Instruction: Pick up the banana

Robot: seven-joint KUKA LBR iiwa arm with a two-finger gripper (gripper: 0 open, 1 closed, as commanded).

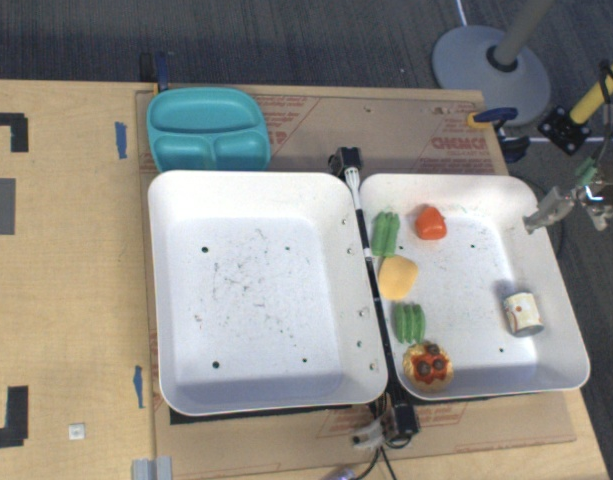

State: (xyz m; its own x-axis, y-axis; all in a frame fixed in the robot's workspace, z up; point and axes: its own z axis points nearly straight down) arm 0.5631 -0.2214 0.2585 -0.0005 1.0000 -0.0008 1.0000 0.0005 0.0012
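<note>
Yellow, the stubby plastic banana (398, 277) lay just below the ridged green pepper (385, 233); the gripper's (542, 211) state was unclear.

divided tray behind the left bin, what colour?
Teal, the divided tray shows plainly in the camera view, sitting just behind the left bin.

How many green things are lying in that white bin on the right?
2. One green item lies near the bin's left wall toward the back; the other green item lies nearer the front, below the yellow piece.
</note>
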